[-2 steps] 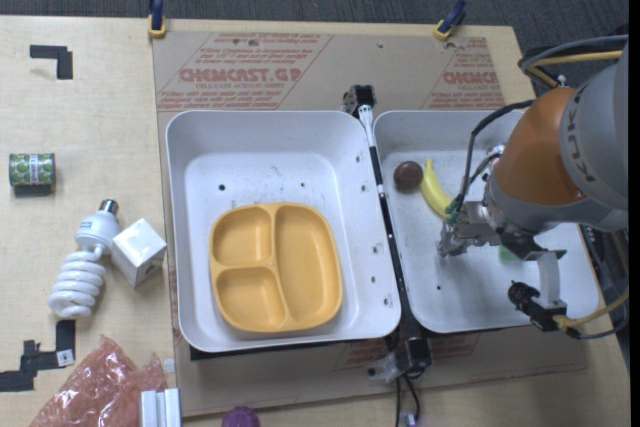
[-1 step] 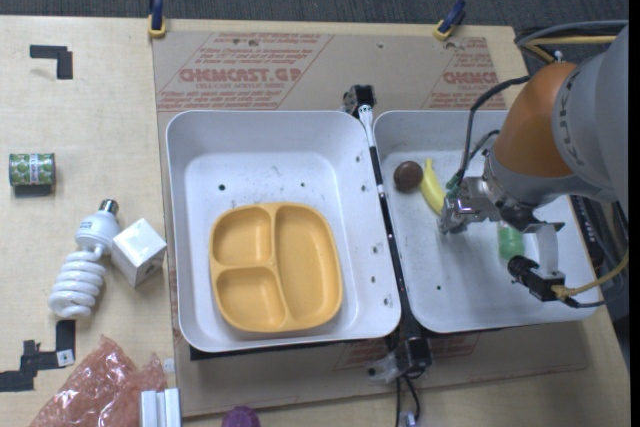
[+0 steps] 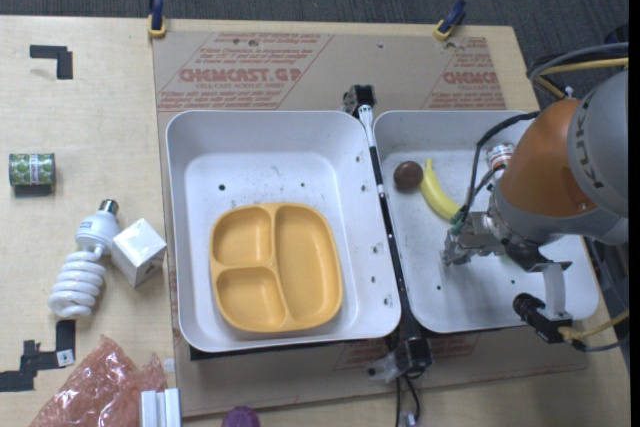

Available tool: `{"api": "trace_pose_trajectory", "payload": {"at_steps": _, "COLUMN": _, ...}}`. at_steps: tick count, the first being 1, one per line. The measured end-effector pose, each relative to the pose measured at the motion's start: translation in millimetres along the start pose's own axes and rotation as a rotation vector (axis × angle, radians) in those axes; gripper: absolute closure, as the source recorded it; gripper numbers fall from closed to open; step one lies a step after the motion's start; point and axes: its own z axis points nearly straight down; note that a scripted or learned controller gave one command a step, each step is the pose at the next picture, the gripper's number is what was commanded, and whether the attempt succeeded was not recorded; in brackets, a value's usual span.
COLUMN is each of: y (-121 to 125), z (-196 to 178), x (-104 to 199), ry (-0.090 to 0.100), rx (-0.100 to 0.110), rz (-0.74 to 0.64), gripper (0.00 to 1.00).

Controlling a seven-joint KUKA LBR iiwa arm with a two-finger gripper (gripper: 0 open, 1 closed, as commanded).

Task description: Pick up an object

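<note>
While jaws (image 3: 458, 250) hover, banana (image 3: 437, 194) lies near.

2 white bins (image 3: 190, 215) smooth plastic (slight sheen); yellow tray (image 3: 276, 267) matt plastic; bench board (image 3: 250, 65) brown paper-faced.

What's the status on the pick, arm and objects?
Gripper low in right bin, nothing visibly held. Banana and brown ball lie just beyond it, untouched. Yellow tray in left bin.
</note>
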Motion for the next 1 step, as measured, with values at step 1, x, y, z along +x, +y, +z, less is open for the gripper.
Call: {"api": "trace_pose_trajectory", "payload": {"at_steps": 1, "y": 72.3, "z": -0.6, "x": -13.4, "ry": -0.001, "rx": -0.002, "rz": -0.004, "gripper": 0.0}}
